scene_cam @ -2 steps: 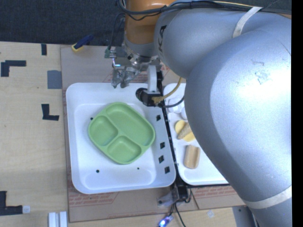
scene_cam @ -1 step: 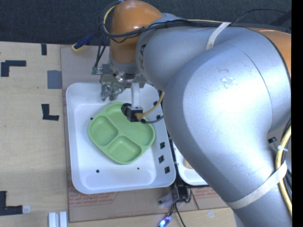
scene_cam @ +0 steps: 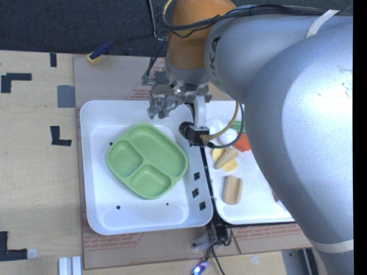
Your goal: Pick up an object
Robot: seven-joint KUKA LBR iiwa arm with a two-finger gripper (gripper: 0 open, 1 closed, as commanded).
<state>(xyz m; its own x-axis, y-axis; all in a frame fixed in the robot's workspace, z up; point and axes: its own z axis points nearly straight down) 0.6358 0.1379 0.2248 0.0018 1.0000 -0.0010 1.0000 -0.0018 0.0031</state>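
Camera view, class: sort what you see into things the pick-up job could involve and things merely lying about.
Job:
tool above the left bin's far edge
green divided plate in that bin
tan block, yellow piece and orange piece in the right bin

Lying about:
blue-and-yellow object beyond the bins
black tape marks on the bench

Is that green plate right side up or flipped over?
Right side up: the green plate shows its three hollow compartments, lying in the left bin.
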